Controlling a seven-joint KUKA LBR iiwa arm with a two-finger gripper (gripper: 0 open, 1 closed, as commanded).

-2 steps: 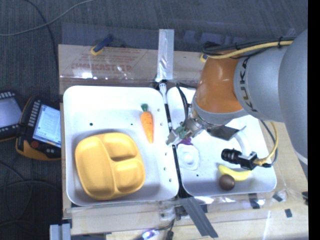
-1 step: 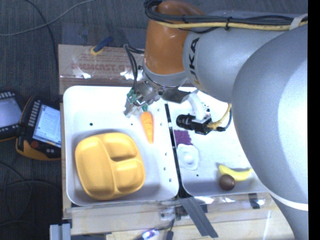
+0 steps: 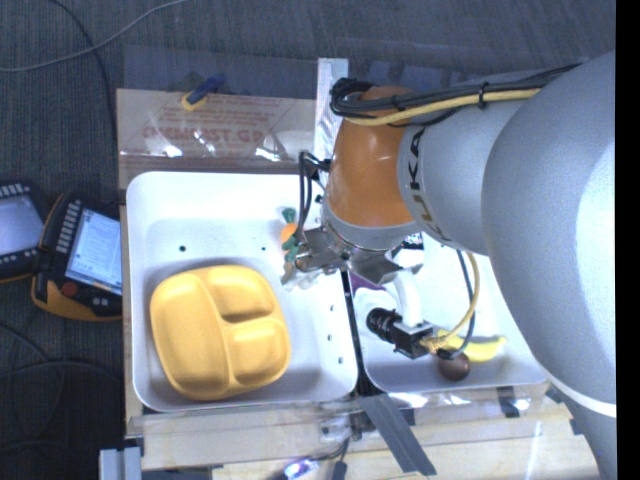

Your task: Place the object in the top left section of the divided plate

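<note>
Plate (image 3: 218, 330): yellow, divided into three sections, lying in the lower part of the left bin (image 3: 160, 200); its sections are showing nothing inside.
Object: small green and orange bits (image 3: 288, 230) are showing just left of the wrist, in the left bin's upper right, near its right wall and apart from the plate; too small to tell what they are.
Claw (image 3: 298, 260): hanging over the left bin's right side, just above and right of the plate; its state is hidden under the wrist, so I cannot tell if it is holding anything.
Arm (image 3: 480, 168): reaching in from the right, its orange band (image 3: 365, 183) sitting over the seam between the two bins.
Right bin (image 3: 440, 383): mostly covered by the arm; a banana (image 3: 480, 347) and a dark round thing (image 3: 454, 366) are lying near its lower edge, touching or nearly so.
Pendant (image 3: 80, 258): lying on the floor, left of the table.
</note>
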